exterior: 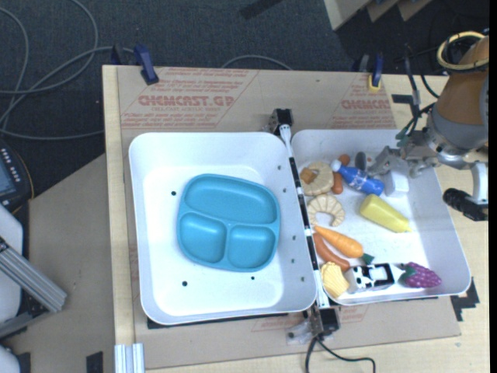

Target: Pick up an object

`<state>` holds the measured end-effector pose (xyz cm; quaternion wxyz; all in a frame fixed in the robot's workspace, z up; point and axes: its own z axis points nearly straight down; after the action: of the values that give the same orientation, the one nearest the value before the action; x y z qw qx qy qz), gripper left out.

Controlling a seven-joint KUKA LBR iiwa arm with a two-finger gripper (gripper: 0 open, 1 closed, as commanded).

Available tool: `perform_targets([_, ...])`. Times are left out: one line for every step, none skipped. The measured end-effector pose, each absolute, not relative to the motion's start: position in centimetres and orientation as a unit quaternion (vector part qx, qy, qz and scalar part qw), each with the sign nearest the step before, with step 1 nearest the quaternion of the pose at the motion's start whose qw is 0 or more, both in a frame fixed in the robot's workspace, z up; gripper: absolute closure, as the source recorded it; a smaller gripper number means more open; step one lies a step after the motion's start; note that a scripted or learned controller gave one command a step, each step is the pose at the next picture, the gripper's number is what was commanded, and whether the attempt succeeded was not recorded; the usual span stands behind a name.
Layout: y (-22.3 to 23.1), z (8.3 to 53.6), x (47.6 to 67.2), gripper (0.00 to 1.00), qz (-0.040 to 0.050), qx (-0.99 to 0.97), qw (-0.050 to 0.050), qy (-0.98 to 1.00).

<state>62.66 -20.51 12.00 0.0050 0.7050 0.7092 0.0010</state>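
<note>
The right white bin [443, 231] holds several toys: a blue bottle-like toy [362, 181], a yellow wedge [384, 214], an orange carrot [338, 242], a pale croissant [326, 207], a brown round bun [316, 177], a corn cob [334, 279], a black-and-white cow [372, 277] and purple grapes [420, 275]. My gripper [402, 163] hangs over the far part of this bin, just right of the blue toy. Nothing is visibly held in it.
The left white bin [155, 169] holds a blue divided plate [227, 221]. The grey arm with its orange band [463, 99] comes in over the right bin's far right corner. Blue clamps [145, 63] sit on the board's far edge.
</note>
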Motion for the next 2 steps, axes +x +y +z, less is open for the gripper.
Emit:
perform_targets([-17.3,10.3,59.7,0.00,0.0038,0.707,0.008,0.707])
perform_targets([-14.1,8.5,54.3,0.00,-0.0001,0.707,-0.001,0.707])
